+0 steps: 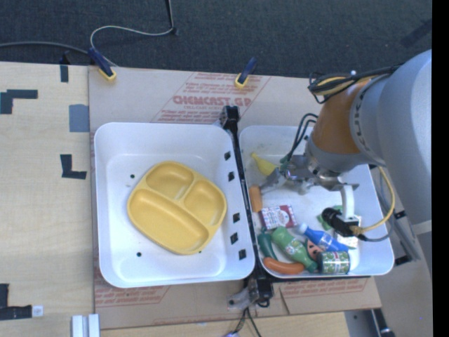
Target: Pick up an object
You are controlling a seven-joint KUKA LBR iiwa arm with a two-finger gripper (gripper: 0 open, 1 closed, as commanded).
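Small toy foods [295, 248] are piled in the right white bin [379, 258] under the pincer [280, 177]; its grip cannot be told. A yellow divided plastic tray [177, 206] is seen in the left white bin [112, 258] on the table [42, 188].

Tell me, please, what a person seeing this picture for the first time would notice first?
First the yellow divided plate, lying alone in the left bin. Next the grey arm with its orange band, reaching from the right over the right bin. Then the colourful heap of small objects crowded along that bin's near side.
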